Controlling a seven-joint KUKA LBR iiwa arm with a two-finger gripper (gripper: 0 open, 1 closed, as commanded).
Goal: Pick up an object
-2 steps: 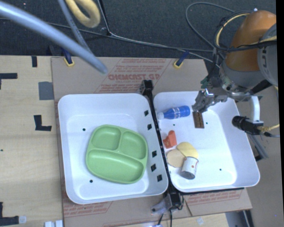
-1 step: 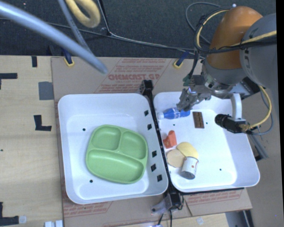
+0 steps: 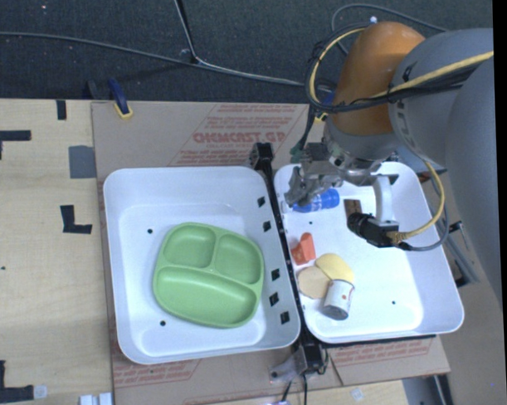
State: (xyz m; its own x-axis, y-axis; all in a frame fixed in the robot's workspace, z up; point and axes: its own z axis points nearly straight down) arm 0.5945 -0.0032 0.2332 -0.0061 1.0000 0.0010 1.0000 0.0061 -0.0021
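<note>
Gripper (image 3: 313, 187) is down in the right bin (image 3: 423, 312), near its upper-left corner, right over a small blue object (image 3: 322, 202). Can't tell from this angle whether the gripper is released or clenched; the wrist hardware hides that. Blue thing sits directly below it, touching or just under. It looks like a small plastic piece, partly covered, so I can't make out its shape.

Other candidates in the same bin: an orange piece (image 3: 303, 249) just beside the divider, a yellow wedge-like piece (image 3: 334, 267) and a tan disc (image 3: 311, 282) touching each other, and a small white cylinder (image 3: 337, 301) lying tilted against them. Left bin (image 3: 122, 244) has a green divided plate (image 3: 209, 274).

My read: all small, light, rigid toy-like items. The blue one is probably smooth plastic, so it could slip; I'd take it across its narrow width. The cluster lower down is crowded, with more risk of a nudge than a grasp.
</note>
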